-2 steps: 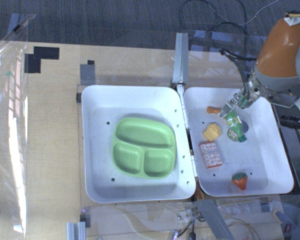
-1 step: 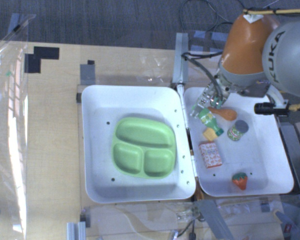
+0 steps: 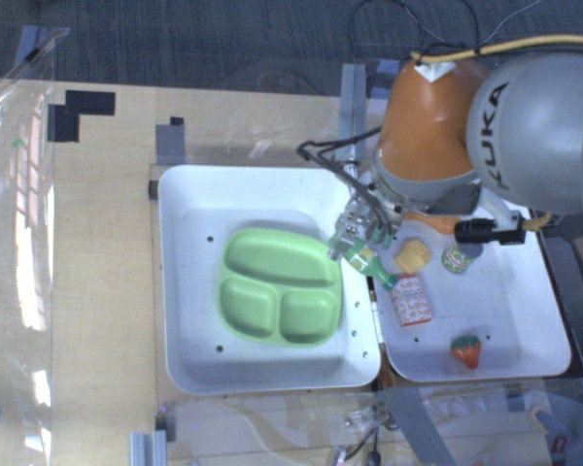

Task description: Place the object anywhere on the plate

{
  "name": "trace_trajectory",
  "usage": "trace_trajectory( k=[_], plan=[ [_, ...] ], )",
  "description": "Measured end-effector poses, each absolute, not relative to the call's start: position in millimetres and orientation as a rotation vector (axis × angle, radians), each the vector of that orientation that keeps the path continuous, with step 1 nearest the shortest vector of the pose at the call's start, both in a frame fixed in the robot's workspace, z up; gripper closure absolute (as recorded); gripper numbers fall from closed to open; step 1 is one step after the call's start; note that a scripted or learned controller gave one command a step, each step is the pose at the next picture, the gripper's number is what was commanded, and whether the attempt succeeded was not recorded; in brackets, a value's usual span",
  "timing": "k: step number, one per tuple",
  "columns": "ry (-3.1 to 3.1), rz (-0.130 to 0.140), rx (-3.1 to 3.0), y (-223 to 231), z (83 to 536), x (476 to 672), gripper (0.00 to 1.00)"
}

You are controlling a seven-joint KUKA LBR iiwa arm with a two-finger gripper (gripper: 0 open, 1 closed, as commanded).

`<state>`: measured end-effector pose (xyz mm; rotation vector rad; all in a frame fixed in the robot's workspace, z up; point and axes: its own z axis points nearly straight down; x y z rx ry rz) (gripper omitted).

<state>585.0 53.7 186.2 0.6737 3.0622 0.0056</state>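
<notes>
The green divided plate [image 3: 277, 286] lies in the left white bin [image 3: 189, 260]. My gripper [image 3: 354, 238] hangs over the wall between the two bins, just past the plate's right rim. A small green and yellow object [image 3: 372, 264] sticks out down and to the right from between its fingers, and the gripper is shut on it. That object hovers above the bin divider, beside the plate and not over it. The orange-banded wrist hides the upper part of the gripper.
The right bin [image 3: 525, 309] holds a yellow-orange item [image 3: 413, 254], a red and white packet [image 3: 411, 302], a strawberry [image 3: 466, 350] and a small round tin [image 3: 456, 258]. The arm's bulk covers that bin's far side.
</notes>
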Motion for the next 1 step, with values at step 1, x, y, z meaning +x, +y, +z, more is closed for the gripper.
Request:
trace_trajectory(
  k=[1],
  plan=[
    [3.062, 0.006, 0.675, 53.4, 186.3, 585.0, 0.00]
  ],
)
